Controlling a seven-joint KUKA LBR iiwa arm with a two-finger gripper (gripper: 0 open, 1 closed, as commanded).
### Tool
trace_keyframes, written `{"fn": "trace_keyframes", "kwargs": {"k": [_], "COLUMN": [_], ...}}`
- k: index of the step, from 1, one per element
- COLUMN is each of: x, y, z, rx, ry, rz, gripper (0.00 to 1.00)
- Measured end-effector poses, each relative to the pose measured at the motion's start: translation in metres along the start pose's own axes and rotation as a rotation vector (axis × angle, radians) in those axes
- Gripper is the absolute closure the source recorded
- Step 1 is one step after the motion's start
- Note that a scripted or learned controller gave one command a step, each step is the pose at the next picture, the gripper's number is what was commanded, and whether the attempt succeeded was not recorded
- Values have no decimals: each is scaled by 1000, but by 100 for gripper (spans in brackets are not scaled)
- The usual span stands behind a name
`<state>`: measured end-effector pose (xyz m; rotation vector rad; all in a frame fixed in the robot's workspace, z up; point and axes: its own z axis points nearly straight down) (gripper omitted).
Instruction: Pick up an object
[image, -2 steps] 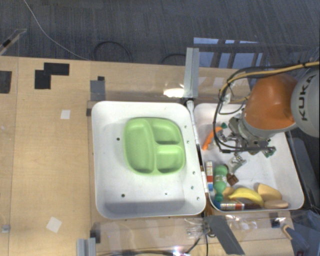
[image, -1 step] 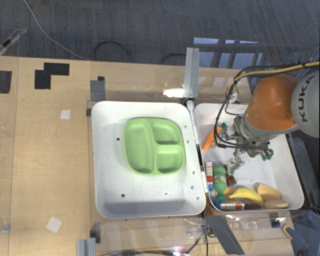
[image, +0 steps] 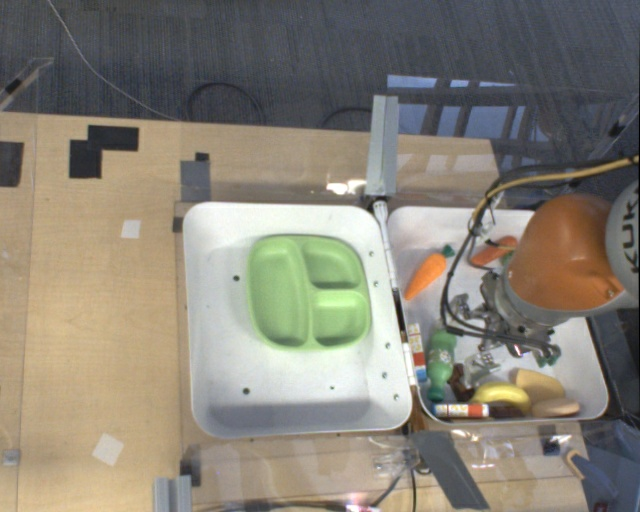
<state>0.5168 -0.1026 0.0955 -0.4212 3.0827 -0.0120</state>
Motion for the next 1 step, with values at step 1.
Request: {"fn": "trace_keyframes", "kwargs": {"k": [1], "x": [-66], "y": [-43], "z": [4], "rx": [-7], "ry": [10], "rz": [-217], "gripper": [0]}}
